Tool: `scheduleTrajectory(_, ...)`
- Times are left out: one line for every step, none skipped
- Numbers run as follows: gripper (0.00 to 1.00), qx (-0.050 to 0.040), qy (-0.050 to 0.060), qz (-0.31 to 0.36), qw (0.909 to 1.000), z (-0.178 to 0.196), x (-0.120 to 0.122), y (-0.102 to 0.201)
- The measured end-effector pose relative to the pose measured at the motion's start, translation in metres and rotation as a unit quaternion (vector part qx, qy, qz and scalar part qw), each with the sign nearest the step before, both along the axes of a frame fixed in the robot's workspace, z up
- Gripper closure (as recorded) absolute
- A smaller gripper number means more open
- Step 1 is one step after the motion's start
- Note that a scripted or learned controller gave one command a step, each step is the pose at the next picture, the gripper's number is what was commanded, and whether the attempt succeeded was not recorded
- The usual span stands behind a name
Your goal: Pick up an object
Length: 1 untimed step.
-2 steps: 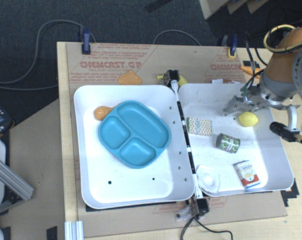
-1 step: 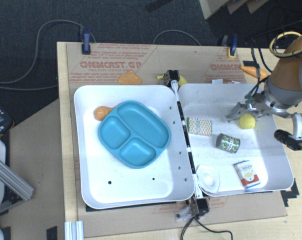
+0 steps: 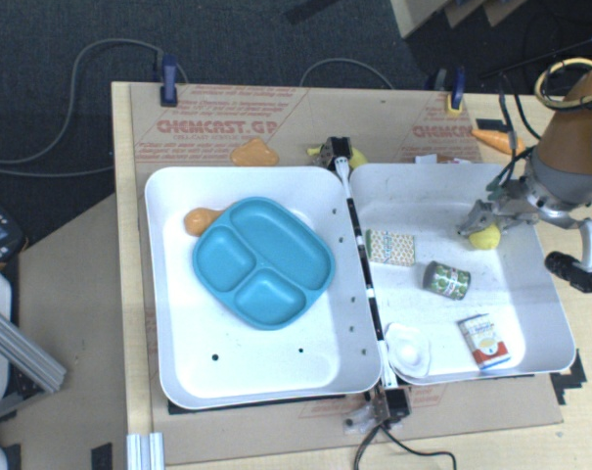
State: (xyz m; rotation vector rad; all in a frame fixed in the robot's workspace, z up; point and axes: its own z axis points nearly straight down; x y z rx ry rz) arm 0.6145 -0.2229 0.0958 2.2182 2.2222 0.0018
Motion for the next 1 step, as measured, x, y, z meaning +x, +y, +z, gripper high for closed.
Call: scheduleTrajectory(1.0,0.0019,0.001,0.003,1.0,-0.0108,0.0186,0.0854)
